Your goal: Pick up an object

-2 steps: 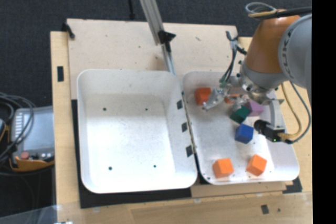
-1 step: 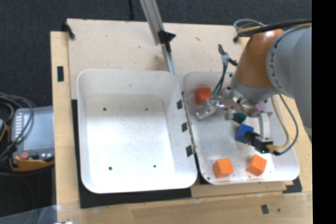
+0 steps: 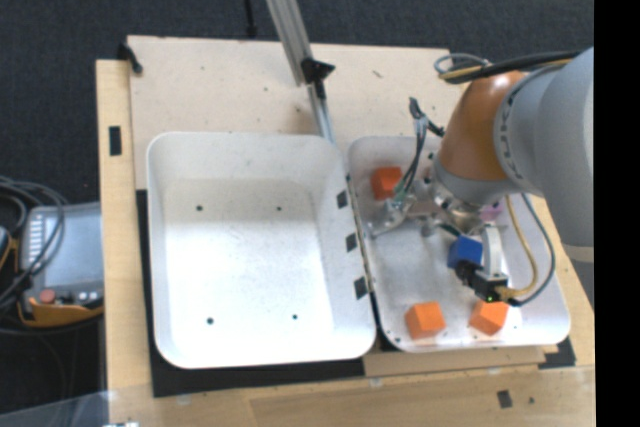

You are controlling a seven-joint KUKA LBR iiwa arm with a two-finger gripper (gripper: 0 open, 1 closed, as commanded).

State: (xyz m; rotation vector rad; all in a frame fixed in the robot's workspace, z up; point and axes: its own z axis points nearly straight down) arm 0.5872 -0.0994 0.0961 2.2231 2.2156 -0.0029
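Within the right-hand bin (image 3: 555,315) lie three orange blocks: one (image 3: 386,182) near its far left corner, two (image 3: 425,319) (image 3: 489,317) along the near wall. They look light, rigid and flat-sided, best pinched across opposite faces. Whether the end effector (image 3: 455,230), between them beside a blue piece (image 3: 465,252), is wide or narrow cannot be told.

no readable text, label or number anywhere.

Both bins (image 3: 250,245) look like smooth white plastic, faintly speckled. The bench (image 3: 220,85) is pale, matt wood. A ribbed metal rail (image 3: 280,0) slants in at upper centre. The arm (image 3: 520,130) shows glossy orange and satin grey. The cubes (image 3: 425,319) look matt.
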